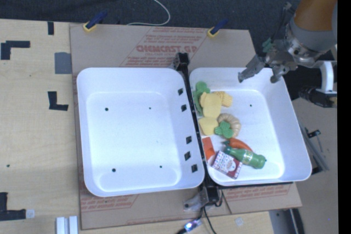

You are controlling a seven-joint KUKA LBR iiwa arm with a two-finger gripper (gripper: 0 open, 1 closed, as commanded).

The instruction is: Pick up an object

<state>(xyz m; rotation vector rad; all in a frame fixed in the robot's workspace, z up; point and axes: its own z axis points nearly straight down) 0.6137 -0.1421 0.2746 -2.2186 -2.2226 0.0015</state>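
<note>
Two bins sit side by side on the bench. Going from the left, the left bin (131,134) has a bare white floor, and past the dividing rims lies the right bin (274,118), where all the objects crowd against its left wall: yellow pieces (214,100) with green ones beside them, then an orange piece, a red packet (226,164) and a green bottle (248,158) nearer the front. That bin's right half is open floor, giving room to come down without brushing the rims. Further right, the gripper (262,72) hovers over the bin's back right edge, fingers spread apart and holding nothing. By my reading this is the approach step: nothing is picked yet. The next move calls for travelling left and forward over the pile, then descending on one piece, likely the bottle, which lies clearest of the wall.
</note>
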